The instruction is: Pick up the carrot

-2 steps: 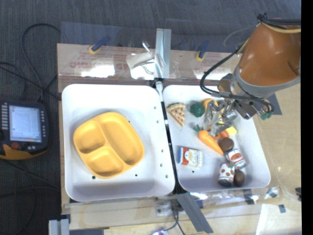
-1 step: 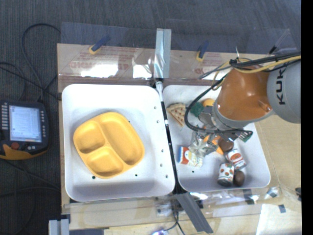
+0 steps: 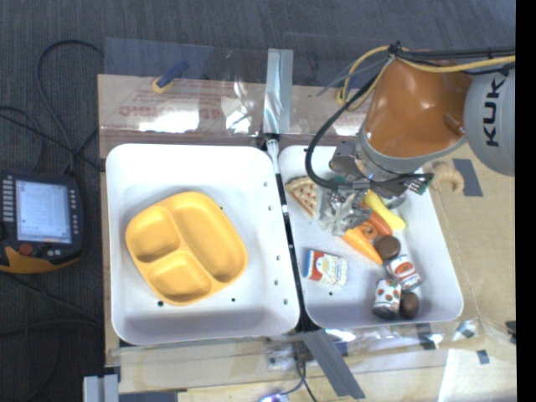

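Observation:
The carrot (image 3: 365,243) is an orange wedge lying in the right bin (image 3: 440,296), just below the gripper. My gripper (image 3: 342,214) hangs low over the upper middle of that bin, its metal fingers right at the carrot's upper left end. The arm's orange band hides what lies above it. A yellow piece (image 3: 387,208) lies against the carrot's upper right side.
A waffle slice (image 3: 303,195) lies left of the gripper. A small white carton (image 3: 324,268), two cans (image 3: 394,285) and brown round pieces (image 3: 387,246) crowd the right bin's lower half. The left bin (image 3: 134,162) holds a yellow divided plate (image 3: 184,246).

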Controlling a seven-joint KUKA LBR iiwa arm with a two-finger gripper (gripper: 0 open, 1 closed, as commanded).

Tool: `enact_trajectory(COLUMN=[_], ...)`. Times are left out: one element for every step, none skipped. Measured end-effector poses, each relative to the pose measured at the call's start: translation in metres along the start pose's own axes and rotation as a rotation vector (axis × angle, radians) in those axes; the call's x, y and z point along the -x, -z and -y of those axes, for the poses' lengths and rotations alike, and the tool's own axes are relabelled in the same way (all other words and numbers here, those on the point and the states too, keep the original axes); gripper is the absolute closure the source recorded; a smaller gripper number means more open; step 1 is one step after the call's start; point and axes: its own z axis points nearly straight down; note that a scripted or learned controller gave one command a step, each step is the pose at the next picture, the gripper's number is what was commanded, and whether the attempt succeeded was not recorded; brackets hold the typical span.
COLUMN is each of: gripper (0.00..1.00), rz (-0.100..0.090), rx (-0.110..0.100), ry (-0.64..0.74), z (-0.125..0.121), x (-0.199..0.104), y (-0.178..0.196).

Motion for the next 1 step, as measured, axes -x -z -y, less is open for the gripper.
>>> enact_trajectory(gripper=[1.0], rz=[-0.006], rx=[0.008], ry=[0.092], z=[-0.062], x=[-0.0872], y=[0.0109])
